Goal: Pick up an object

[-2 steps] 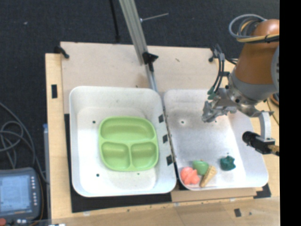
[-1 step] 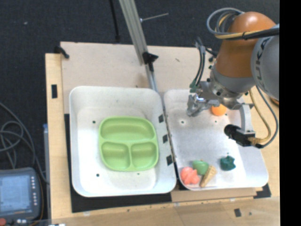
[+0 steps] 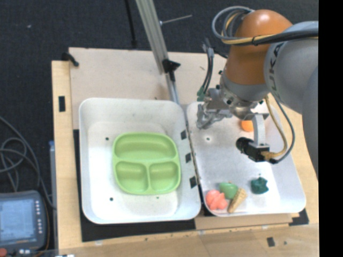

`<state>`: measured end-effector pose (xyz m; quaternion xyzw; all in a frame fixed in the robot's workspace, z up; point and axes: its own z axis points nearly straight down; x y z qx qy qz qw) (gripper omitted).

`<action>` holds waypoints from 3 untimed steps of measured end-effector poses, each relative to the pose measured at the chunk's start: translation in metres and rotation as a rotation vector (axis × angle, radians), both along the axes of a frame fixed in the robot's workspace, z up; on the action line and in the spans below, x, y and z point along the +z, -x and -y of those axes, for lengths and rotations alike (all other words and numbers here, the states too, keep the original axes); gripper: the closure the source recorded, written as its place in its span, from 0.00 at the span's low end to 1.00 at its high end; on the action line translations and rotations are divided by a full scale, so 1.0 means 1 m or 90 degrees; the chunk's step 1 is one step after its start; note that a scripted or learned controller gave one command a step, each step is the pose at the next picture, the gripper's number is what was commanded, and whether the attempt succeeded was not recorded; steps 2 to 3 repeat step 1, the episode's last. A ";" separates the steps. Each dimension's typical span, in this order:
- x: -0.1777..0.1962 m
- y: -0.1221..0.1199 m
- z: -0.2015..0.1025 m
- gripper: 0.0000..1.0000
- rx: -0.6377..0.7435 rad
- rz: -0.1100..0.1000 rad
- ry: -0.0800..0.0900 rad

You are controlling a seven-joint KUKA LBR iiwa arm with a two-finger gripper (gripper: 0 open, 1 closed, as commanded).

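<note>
The grey two-finger gripper (image 3: 204,118) hangs over the right white bin (image 3: 278,167); its grip state cannot be told. The small pink, green and tan toy pieces (image 3: 228,195) cluster at that bin's near edge; approaching one isolated piece looks wisest.

My own wrist covers most of the small orange object (image 3: 246,126) in the right bin (image 3: 289,175); I cannot tell what it is. My fingers (image 3: 204,118) are blurred and too small to judge their spacing. My arm (image 3: 292,58) is cut off at the right edge of the view. The grey screen device (image 3: 19,218) at lower left runs past the left edge. The worktop (image 3: 123,63) is cut off at the bottom edge.
</note>
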<state>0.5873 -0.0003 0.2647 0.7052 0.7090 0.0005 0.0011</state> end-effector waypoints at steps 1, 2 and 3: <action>-0.022 -0.011 -0.051 1.00 0.001 -0.002 -0.001; -0.022 -0.011 -0.051 1.00 0.001 -0.002 -0.001; -0.022 -0.011 -0.051 1.00 0.001 -0.002 -0.001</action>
